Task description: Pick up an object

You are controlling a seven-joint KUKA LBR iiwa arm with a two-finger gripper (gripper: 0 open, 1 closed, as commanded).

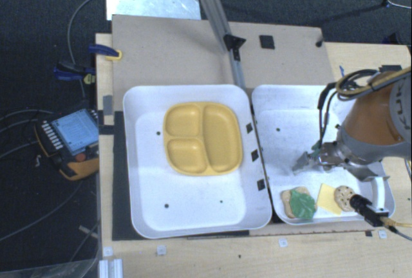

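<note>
Along the front edge of the right bin [283,116] lie a green leafy piece [302,204] on a tan biscuit, a yellow cheese slice [328,199] and a chocolate-chip cookie [344,195]. My gripper [308,161] hangs low over the right bin's middle, pointing left, just above and behind these food pieces. Nothing is visible in it. The grey arm with its orange band [373,119] covers the bin's right side.
The left bin [138,161] holds a yellow divided plate [203,138]. A slanted metal pole [215,6] crosses the cardboard backing behind the bins. A blue-screened handheld device [71,135] and cables lie off the bench at left.
</note>
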